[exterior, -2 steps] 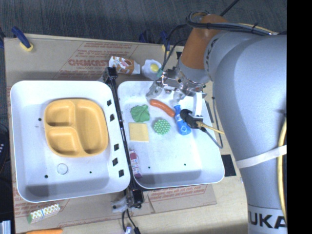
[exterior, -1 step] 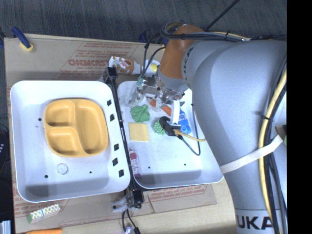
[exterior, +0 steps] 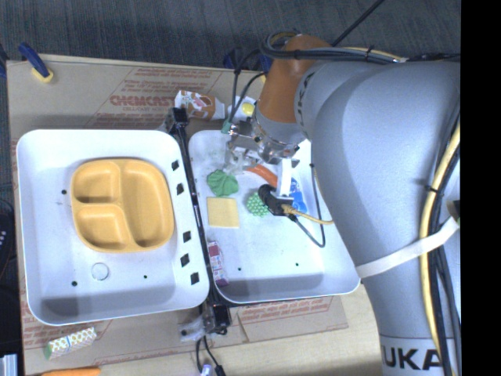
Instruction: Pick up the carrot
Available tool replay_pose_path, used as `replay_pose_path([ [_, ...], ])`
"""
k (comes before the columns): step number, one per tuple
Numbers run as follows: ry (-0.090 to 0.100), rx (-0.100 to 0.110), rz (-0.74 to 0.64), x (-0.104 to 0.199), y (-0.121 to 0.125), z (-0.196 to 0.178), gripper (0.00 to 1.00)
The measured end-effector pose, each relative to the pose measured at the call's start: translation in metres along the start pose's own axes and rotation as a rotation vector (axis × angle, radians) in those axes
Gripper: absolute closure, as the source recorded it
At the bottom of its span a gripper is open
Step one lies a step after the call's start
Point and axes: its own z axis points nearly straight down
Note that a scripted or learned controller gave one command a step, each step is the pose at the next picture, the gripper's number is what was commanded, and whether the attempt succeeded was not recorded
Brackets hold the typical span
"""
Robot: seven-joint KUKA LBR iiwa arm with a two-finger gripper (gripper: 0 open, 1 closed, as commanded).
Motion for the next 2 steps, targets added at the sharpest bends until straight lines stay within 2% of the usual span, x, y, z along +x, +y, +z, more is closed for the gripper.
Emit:
replay_pose_path([
  [1,-0.001,-0.007,-0.005,-0.061,-0.044,-0.167,1.00],
  [2,0.000,-0.007,-0.016,-0.117,0.003,-0.218,1.00],
])
